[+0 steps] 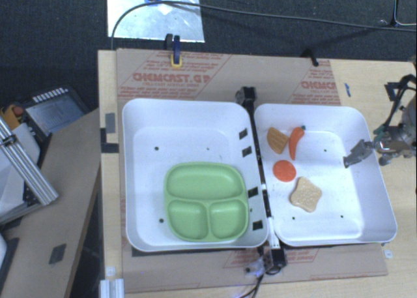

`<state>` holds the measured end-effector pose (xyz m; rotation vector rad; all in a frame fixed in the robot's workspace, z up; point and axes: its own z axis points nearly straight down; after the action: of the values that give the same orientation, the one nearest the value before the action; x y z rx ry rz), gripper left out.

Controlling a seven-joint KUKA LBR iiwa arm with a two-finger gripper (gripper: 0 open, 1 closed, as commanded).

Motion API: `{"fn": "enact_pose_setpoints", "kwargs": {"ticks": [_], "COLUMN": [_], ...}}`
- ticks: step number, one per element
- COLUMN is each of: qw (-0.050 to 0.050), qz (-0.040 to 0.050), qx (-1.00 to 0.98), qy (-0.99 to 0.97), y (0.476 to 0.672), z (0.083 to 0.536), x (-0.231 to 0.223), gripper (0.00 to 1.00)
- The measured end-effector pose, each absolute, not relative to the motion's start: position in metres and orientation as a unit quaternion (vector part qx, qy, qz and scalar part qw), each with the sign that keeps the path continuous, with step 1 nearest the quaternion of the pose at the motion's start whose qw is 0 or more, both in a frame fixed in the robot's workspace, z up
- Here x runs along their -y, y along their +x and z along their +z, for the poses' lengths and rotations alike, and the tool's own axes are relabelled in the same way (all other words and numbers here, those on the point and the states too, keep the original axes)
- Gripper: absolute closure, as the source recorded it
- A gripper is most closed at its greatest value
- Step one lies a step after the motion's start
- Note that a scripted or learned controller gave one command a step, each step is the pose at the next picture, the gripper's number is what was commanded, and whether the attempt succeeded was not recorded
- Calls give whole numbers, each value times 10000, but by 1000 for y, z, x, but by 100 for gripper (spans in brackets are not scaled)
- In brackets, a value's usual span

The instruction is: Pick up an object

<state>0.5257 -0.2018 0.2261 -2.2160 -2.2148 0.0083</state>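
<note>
The right bin (339, 228) holds several toy foods in its left half: a tan-orange wedge (277, 139), a carrot (296, 141) leaning next to it, a red-orange disc (284, 171) and a slice of toast (305, 194). My gripper (356, 154) comes in over the right bin's right rim, low and well to the right of the foods. It touches none of them and nothing hangs from it.
A green divided plate (206, 201) lies in the left bin (146, 160). Black clips (247, 153) line the seam between the two bins. Cardboard (195, 75) lies under both bins. A cable (273, 19) runs across the dark floor behind.
</note>
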Motion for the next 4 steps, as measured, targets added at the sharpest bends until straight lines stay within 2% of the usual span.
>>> {"fn": "enact_pose_setpoints", "kwargs": {"ticks": [1, 4], "qw": [-7, 9], "qz": [-3, 3], "qx": [7082, 7076], "qy": [-7060, -7066], "y": [528, 524], "z": [232, 105], "x": [201, 195], "gripper": [0, 0]}}
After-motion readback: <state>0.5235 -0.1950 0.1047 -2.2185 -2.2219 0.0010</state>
